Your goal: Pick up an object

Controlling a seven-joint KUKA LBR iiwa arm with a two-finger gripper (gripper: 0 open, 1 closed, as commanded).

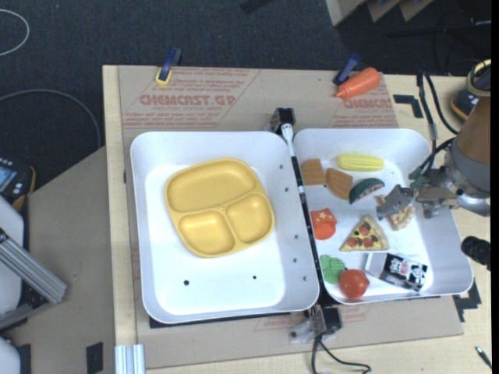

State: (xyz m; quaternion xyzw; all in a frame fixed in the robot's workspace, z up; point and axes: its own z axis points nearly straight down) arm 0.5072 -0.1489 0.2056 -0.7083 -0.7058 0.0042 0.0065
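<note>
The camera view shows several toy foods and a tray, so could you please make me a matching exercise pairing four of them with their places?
Things:
1. yellow divided tray
2. corn cob
3. pizza slice
4. tomato

Places:
A. right bin, far end
B. right bin, near corner
C. left bin
D. right bin, middle

Pairs: 1-C, 2-A, 3-D, 4-B

My gripper (396, 202) hangs over the right shallow white bin (312, 142), just right of the watermelon slice toy (366, 188) and behind the pizza wedge toy (365, 236). The yellow corn cob toy (359, 162) lies farther back. The yellow three-compartment plastic plate (218, 206) sits in the left shallow white bin (148, 209).
</note>
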